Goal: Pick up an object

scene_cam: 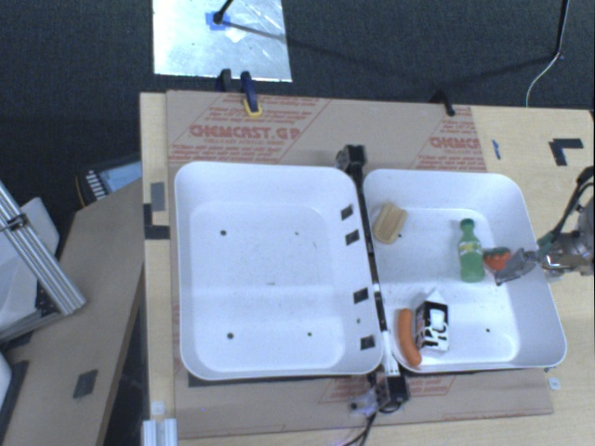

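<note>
glossy white bin [535, 249] | smooth green bottle [471, 249] | claw [509, 266] beside

green bottle [471, 250], orange sausage [406, 336], white bins [270, 179]

Single fixed overhead view, slanted down on the bench
Camera sits high and far enough to frame both bins [270, 179] whole, with bench [521, 128] edges and dark floor [74, 63] beyond; arm side lies at right

The robot arm reaches in low from the right edge, its gripper [509, 266] extended leftward at a slight downward tilt.
</note>
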`<state>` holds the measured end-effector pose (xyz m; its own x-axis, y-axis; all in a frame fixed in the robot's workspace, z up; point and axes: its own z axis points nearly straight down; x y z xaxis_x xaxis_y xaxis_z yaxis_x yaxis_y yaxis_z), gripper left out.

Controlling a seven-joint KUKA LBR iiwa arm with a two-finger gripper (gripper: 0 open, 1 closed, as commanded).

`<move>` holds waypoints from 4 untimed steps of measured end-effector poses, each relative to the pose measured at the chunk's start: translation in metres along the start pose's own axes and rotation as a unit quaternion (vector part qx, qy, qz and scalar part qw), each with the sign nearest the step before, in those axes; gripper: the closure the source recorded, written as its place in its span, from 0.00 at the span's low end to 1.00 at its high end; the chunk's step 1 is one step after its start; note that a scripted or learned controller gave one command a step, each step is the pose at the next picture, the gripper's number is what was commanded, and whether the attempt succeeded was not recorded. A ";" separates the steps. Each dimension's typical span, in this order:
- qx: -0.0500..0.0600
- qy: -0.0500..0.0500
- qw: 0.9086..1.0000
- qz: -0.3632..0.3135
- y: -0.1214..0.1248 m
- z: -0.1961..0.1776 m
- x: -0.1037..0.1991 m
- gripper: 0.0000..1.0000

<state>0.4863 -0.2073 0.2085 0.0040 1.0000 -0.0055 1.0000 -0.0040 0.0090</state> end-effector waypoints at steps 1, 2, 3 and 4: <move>-0.006 -0.001 1.000 -0.005 0.004 -0.176 -0.001 0.00; 0.008 0.005 1.000 -0.007 0.012 -0.030 0.065 0.00; -0.006 0.000 1.000 -0.005 0.003 -0.185 0.066 0.00; 0.008 0.005 1.000 -0.008 0.004 -0.084 0.144 0.00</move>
<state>0.4897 -0.0630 0.2920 -0.0111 0.9999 0.0037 0.9999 0.0111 -0.0061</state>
